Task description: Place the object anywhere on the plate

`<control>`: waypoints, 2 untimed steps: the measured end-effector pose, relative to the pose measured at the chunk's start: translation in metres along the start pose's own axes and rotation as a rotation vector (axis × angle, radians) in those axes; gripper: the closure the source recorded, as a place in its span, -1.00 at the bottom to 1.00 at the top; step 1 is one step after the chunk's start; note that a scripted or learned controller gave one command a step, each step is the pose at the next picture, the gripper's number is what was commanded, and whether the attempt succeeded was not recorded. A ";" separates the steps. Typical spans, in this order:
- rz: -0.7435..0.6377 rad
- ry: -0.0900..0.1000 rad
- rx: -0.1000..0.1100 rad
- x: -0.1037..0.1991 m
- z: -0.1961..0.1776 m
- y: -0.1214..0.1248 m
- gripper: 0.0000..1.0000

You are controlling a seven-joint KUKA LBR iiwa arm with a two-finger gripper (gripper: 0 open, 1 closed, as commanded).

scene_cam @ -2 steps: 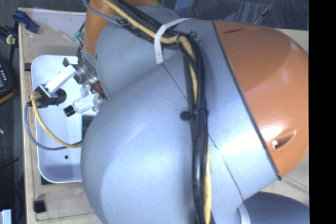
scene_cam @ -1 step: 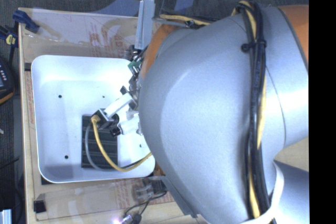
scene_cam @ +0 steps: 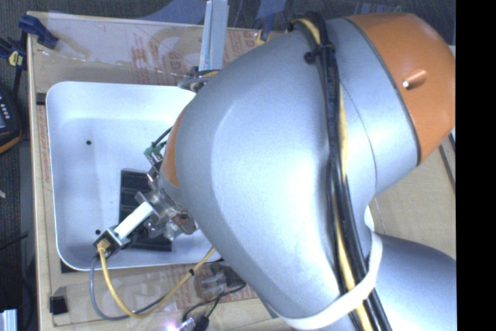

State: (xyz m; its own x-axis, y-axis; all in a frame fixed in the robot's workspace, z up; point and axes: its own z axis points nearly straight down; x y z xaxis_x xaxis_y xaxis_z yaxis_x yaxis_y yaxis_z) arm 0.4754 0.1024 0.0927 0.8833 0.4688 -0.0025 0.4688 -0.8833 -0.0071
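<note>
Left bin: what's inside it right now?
Inside the left bin: a flat black object near the front, with the gripper over it. The arm covers the bin's right side.

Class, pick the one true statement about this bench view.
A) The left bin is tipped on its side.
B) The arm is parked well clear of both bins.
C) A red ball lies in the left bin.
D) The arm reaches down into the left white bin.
D: the grey arm extends over the left white bin, its gripper low inside, above a dark flat object.

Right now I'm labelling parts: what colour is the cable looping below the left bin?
Yellow cable, clearest in the camera view.
</note>
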 end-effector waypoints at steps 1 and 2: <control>-0.136 0.001 -0.002 0.021 -0.104 -0.041 1.00; 0.173 -0.006 -0.003 0.018 -0.041 -0.038 1.00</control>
State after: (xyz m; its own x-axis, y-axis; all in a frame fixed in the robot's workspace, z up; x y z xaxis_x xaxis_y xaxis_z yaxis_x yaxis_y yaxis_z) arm 0.4740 0.1442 0.1341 0.9508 0.3097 -0.0092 0.3096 -0.9508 -0.0026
